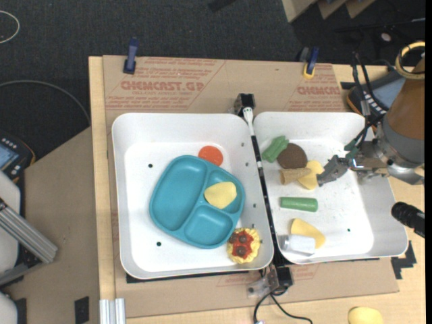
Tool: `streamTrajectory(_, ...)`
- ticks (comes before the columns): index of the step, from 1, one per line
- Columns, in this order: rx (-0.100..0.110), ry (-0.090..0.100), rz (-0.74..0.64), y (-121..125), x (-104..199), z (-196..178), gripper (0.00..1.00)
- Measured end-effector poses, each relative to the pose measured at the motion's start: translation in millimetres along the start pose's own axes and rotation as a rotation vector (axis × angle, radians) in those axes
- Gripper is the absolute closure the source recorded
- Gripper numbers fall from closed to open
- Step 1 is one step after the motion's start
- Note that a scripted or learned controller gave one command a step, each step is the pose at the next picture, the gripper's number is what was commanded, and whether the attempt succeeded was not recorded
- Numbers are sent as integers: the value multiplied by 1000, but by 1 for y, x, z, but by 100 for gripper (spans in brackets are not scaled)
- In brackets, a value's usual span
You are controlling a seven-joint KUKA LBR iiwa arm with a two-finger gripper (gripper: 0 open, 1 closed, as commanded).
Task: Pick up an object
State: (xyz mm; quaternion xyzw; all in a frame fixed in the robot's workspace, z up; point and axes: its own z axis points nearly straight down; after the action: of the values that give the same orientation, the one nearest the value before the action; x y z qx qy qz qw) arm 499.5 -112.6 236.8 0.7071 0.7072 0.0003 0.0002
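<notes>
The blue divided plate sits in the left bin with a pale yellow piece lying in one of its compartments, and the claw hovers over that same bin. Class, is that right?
Not quite. The camera view shows the claw over the right bin, not the left. The blue divided plate does sit in the left bin, with the pale yellow piece in a compartment.

In the left white bin [128, 181], a pale yellow lump [220, 194] lies on the teal divided plate [182, 201]; an orange disc [211, 155] sits at its one o'clock.

The cardboard sheet [202, 79] under the bins carried red print — "CHEMCAST GP" could be read at the upper left, and "CHEMCAST" again at the upper right — while the smaller lines beneath stayed too blurred to read.
</notes>
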Motion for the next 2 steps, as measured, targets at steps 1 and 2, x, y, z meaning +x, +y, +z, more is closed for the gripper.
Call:
streamTrajectory(1, 6, 4, -6, -13, 64, 22, 0)
streamTrajectory(2, 2, 4, -10, -1, 156, 32, 0)
